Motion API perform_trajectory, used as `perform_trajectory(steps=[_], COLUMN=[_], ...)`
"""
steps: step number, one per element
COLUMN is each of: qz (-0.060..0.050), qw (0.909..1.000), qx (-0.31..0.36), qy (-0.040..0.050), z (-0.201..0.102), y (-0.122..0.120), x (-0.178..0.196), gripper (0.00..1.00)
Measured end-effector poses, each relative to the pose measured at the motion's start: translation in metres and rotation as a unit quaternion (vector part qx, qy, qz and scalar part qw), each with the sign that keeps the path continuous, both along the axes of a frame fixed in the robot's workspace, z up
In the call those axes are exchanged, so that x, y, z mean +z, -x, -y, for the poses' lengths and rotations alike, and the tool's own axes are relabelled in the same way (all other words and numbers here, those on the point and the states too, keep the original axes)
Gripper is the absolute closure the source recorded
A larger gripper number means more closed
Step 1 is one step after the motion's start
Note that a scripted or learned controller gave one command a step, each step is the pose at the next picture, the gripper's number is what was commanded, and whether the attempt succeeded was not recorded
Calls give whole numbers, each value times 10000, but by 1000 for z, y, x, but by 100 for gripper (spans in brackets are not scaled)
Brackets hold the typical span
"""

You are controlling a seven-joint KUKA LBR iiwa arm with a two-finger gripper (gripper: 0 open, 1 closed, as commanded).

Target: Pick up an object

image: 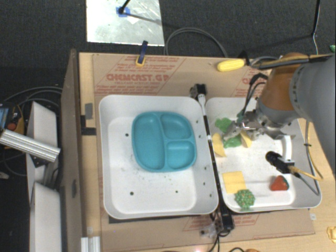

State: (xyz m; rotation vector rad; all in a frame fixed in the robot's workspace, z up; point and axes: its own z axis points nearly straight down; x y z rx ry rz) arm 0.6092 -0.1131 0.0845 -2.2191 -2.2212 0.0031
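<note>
Gripper (242, 129) is down low in the right bin (260, 164), at the back-left part, right on top of a small huddle of toy food. From where I stand I can't tell if the pincer is wide or narrow, as the wrist and clutter hide it. Nothing visibly held.

Likely target is in that huddle: a bright green piece (224, 124) just left of the gripper, an olive-green piece (231, 139) below it, and a small yellow piece (245, 140) beside that. All three are touching or nearly so. A yellow wedge (218, 146) lies close by against the bin's left wall.

Rest of the right bin: a yellow square block (234, 181) and a broccoli floret (244, 198) at the front, and a red strawberry-like piece (279, 183) at front right, well apart from the gripper. The left bin (113, 161) has a teal divided plate (164, 142).

Risks, my read:
- The pieces are crowded, so a close could pinch two at once or catch only an edge, and the piece slips out on the lift.
- It could also come down on top of a piece and just shove it aside.
- The pieces are small and low, so the close may meet nothing.
- The huddle is near the wall between the bins, so a nudge could wedge a piece there, out of easy reach.
</note>
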Motion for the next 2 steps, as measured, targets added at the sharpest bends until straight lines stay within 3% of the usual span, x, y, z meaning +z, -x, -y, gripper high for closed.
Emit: perform_trajectory(steps=[1, 2], qz=[63, 23], qw=[10000, 10000], qx=[5, 34], qy=[14, -14], z=[1, -55], y=[-4, 50], x=[16, 104], gripper=[100, 100])
